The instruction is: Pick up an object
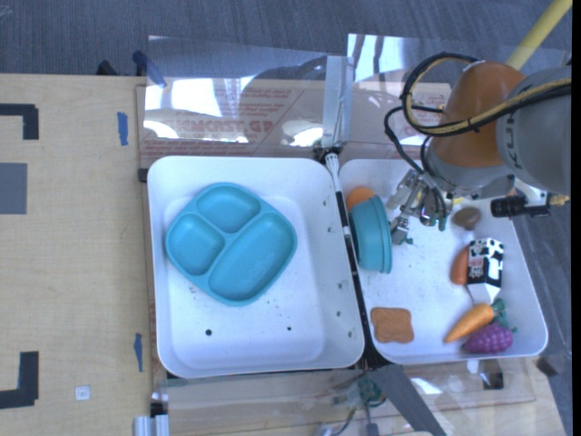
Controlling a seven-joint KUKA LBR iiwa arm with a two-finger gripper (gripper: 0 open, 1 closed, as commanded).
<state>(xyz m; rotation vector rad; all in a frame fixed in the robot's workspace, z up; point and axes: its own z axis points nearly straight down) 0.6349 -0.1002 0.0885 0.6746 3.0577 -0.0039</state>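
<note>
Arm reaching into the right bin, beside the blue bowl.

Camera view: the gripper (410, 209) hangs just right of the blue bowl (371, 234), which stands on edge against the right bin (531, 334)'s left wall; whether it is clenched or released cannot be told. Far right of the bowl lie a carrot (471, 322) and grapes (490, 339); below it, a toast slice (392, 324).

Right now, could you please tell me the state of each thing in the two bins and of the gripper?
Blue divided plate: flat in the left bin, right way up.
Blue bowl: on its side, against the right bin's left wall.
Orange ball: behind the bowl.
Cracker: lying flat.
Carrot: lying beside the grapes.
Gripper: low over the right bin, nothing visibly held.
</note>
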